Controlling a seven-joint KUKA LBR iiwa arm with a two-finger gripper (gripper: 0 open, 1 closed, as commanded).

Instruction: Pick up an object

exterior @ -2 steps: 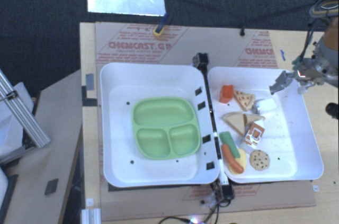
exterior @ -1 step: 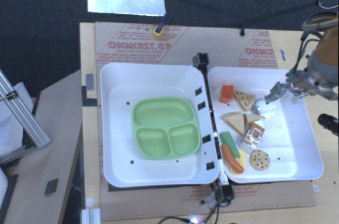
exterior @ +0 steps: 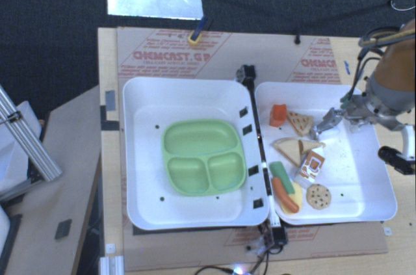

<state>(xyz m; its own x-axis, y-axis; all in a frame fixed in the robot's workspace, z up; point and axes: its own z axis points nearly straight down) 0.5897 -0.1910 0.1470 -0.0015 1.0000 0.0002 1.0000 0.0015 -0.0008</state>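
since the camera looks down at a slant, nearest stuff first: at about 5 o'clock in the right bin (exterior: 370,202) sits a chocolate chip cookie (exterior: 318,196), and just at its 9 o'clock a toy carrot (exterior: 285,192) lies along the bin's edge. a small juice box (exterior: 311,166) is just above the cookie, touching a sandwich wedge (exterior: 294,149). further back there's a pizza slice (exterior: 299,122) and an orange block (exterior: 278,114) at its 9 o'clock. the gripper (exterior: 323,125) hangs low just at 3 o'clock of the pizza slice, nothing between its fingers, though i can't tell how wide they are. the left bin (exterior: 140,157) holds a green divided plate (exterior: 201,157).
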